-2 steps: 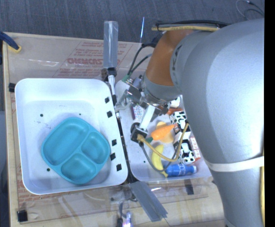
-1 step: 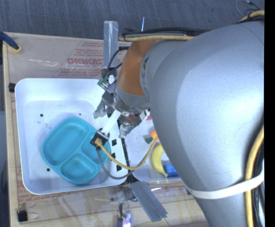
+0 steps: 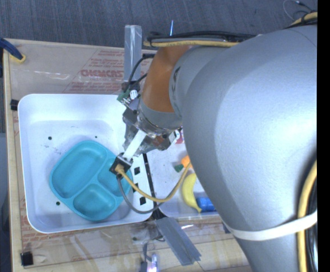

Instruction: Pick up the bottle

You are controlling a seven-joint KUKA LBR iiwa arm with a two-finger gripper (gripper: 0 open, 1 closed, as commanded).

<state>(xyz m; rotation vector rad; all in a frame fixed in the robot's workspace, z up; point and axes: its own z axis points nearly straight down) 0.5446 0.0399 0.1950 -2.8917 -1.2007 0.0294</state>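
My arm's orange band (image 3: 164, 81) and grey wrist hang over the divide between the two bins. The gripper (image 3: 152, 140) points down at the inner edge of the right bin (image 3: 170, 211), beside the left bin (image 3: 26, 152). The large grey arm covers most of the right bin. At that bin's front I see a yellow banana (image 3: 187, 192), a blue object (image 3: 206, 204) partly under the arm, and a small orange piece (image 3: 185, 162). I cannot make out a bottle for certain; the blue object may be part of it.
A teal divided plate (image 3: 88, 177) lies in the front half of the left bin, close to the gripper's left. A metal post (image 3: 132, 52) stands behind the bins. A blue clamp (image 3: 9, 47) grips the bench's far left corner.
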